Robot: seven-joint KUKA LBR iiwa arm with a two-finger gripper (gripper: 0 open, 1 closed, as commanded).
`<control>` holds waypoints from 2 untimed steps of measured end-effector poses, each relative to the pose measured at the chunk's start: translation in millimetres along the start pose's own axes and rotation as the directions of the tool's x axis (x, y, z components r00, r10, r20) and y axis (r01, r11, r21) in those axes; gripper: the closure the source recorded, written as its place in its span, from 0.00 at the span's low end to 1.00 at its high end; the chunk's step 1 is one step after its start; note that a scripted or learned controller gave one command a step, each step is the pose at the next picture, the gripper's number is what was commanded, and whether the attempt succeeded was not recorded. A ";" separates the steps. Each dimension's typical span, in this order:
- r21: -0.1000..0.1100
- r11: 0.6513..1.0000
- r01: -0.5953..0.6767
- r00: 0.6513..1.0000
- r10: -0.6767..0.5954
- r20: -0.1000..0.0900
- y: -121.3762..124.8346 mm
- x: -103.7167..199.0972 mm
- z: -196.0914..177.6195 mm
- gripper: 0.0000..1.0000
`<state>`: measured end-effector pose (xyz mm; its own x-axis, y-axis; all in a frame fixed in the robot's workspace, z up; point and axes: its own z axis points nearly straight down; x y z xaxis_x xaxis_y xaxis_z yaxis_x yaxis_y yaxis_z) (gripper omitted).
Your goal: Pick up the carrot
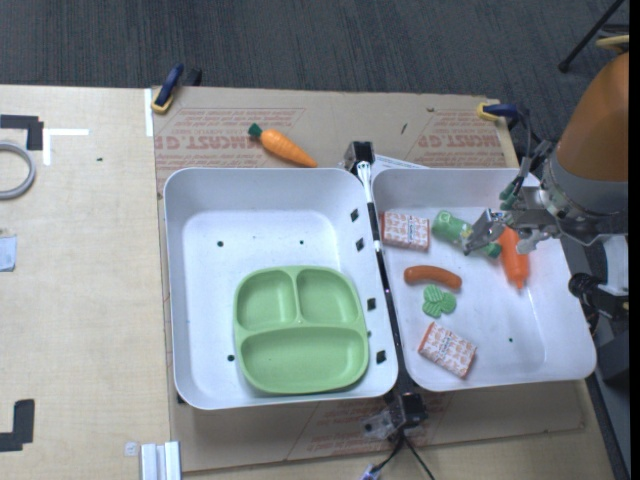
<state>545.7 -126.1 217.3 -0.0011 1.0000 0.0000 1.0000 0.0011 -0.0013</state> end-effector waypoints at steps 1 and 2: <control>0.001 0.982 -0.189 0.982 0.189 0.000 8.7 79.1 25.4 0.00; 0.000 0.990 -0.144 0.990 0.144 0.001 58.4 104.2 25.4 0.00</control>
<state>603.9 -21.8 191.8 0.1427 0.9898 -0.0008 0.9898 -0.1427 -0.0010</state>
